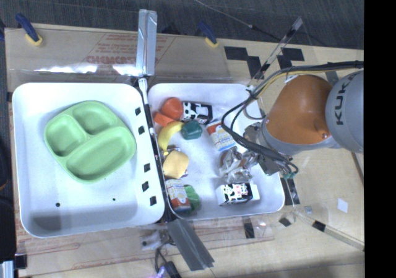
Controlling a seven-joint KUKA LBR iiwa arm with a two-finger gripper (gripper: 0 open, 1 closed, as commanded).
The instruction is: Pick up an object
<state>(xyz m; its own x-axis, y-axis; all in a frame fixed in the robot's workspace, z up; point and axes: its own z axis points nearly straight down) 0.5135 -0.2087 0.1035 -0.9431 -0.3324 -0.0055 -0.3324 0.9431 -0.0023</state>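
Black-and-white cow-print box [237, 192] at the right bin's [185, 92] near edge, just below the gripper [234, 164], looks light, stiff and a bit slick, so you'd pinch its flat sides, though I can't tell how the jaws stand.

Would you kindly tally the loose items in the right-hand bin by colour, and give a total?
Orange: 2, one and another
Yellow: 2, banana and lemon-like piece
Dark green: 1
Black-and-white patterned: 2
Small printed packs: 2
Total: 9
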